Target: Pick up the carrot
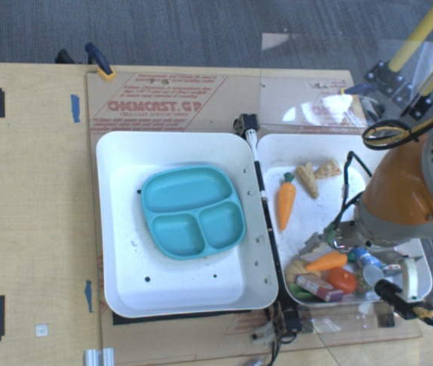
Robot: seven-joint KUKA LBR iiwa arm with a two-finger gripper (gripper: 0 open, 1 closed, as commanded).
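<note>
1. Carrot [286,201] lies loose in the right bin [277,227], near its left wall, green top toward the bin's far edge.
2. Gripper [337,242] sits over the clutter at the bin's near edge, well apart from the carrot.
3. Fingers: hidden under the wrist; cannot tell their state.
4. Judged: light, rigid, smooth toy; tapered, may slip. Grip across the thick middle.

orange carrot [286,203], blue plate [193,211], white bins [117,204]
</note>
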